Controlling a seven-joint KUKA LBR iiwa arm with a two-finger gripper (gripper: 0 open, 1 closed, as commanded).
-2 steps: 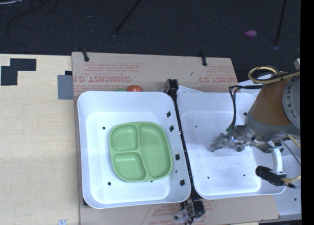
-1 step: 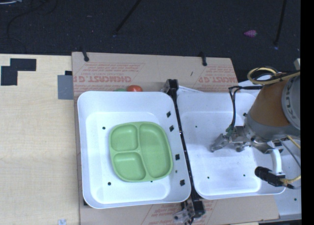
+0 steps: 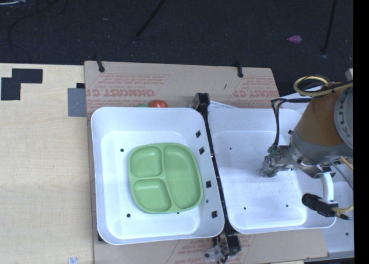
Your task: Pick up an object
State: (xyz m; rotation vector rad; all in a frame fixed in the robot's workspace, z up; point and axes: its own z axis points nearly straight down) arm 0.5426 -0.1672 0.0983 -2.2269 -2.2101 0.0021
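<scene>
A light green divided plate [image 3: 164,177] lies flat in the left bin [image 3: 109,142], near its middle. My gripper [image 3: 271,166] reaches in from the right and sits low over the floor of the right bin [image 3: 248,211], right of its centre. Nothing is visible between its tips. The grey arm with its orange band [image 3: 320,121] rises above the gripper at the right edge.
A small red and green object [image 3: 154,104] lies on the cardboard just behind the left bin's back rim. A black divider clamp [image 3: 210,159] runs between the two bins. A black part of the arm [image 3: 318,204] hangs over the right bin's front right corner.
</scene>
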